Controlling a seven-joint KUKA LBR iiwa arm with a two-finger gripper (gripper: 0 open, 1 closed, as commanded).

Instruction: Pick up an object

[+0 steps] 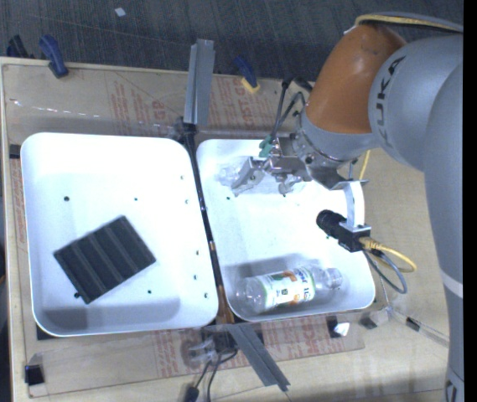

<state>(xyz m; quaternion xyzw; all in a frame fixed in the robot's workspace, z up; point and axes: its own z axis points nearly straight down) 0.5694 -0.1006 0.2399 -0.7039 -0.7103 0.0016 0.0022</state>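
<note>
Dark carpet surrounds the wooden counter (pixel 104 99), and on it you see two shallow white bins side by side; the left bin (pixel 54 153) holds a dark ribbed panel (pixel 104 259) lying flat and turned at an angle, near its front-left part; the right bin (pixel 238 249) holds a clear plastic bottle (pixel 288 289) with a label, lying on its side along the front wall, its cap pointing to the right; in the back part of the same bin lies a crumpled piece of clear wrapping (pixel 236 174), pale and hard to read against the white floor.

The arm comes in from the right, and its pincer (pixel 284 167) hangs over the back of the right bin, just beside the wrapping; the metal parts at the wrist are small and mixed with cables, so I cannot tell if the pincer is open or closed, and nothing can be seen held in it.

I judge that the step in hand is the approach to a grasp, most likely on the wrapping, because it is the nearest thing; the pick itself is not yet done. For the next move you need to bring the pincer straight above the thing, go down close to the bin floor, and close firmly; the wrapping is thin and slippery, so it may escape; the bottle is a more solid target, but it is round and can roll against the wall.
</note>
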